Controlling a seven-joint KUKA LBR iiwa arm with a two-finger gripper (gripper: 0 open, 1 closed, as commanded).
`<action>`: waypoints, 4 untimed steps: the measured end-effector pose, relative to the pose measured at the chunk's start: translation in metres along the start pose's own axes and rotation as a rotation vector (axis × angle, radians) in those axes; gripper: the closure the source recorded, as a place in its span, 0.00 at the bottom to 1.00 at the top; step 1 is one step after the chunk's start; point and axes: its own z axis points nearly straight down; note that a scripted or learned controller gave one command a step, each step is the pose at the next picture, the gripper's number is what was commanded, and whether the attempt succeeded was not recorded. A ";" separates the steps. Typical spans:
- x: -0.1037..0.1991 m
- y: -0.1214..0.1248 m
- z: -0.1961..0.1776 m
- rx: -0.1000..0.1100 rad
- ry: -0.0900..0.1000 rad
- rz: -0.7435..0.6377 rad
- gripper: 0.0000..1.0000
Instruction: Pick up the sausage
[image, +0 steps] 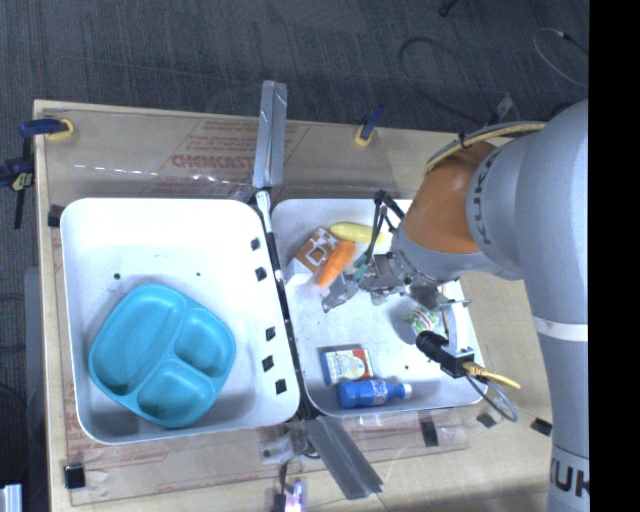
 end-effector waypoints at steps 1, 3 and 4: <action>-0.012 0.026 0.011 -0.001 0.000 -0.096 0.00; 0.012 0.069 0.028 0.008 0.001 -0.246 1.00; 0.077 0.073 -0.065 -0.002 0.000 -0.325 1.00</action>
